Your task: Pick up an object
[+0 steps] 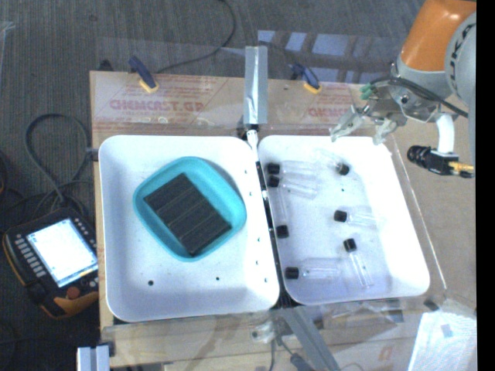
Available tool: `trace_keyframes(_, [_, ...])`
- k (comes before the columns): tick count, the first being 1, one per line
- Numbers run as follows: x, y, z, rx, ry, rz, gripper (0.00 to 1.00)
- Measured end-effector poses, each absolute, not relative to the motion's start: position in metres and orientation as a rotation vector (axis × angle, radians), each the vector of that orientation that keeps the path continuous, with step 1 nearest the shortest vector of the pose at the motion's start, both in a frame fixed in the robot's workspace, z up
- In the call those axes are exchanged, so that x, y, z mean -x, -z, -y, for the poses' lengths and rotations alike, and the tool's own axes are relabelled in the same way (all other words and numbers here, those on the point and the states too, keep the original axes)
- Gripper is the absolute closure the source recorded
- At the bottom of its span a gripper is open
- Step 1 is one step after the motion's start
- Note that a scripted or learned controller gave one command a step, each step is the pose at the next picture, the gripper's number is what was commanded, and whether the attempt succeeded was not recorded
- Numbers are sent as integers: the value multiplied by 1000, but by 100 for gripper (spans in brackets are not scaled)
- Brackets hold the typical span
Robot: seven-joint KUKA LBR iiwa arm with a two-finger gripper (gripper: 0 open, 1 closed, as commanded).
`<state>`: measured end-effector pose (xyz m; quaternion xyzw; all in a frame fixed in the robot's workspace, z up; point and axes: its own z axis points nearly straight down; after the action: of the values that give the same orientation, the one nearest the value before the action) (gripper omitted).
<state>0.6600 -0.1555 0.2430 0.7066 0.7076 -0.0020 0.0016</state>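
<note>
Several small clear plastic vials with black caps (300, 182) lie scattered on their sides across the right white bin (410, 253), some near its left wall, others toward its middle and near edge. The left white bin (116, 284) holds a turquoise plastic dish (155, 188) carrying a dark ribbed rectangular block (187, 213). The end effector (363, 127) hovers over the far right corner of the right bin, fingers spread apart, pinching nothing, clear of the vials.
</note>
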Motion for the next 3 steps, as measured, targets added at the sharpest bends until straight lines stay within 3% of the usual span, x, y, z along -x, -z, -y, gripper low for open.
trace_keyframes(1, [-618,-94,168,-2213,1,-2230,0])
trace_keyframes(2, [-564,-91,201,-2170,-8,-2255,0])
trace_keyframes(3, [-641,-90,212,-2090,-19,-2334,0])
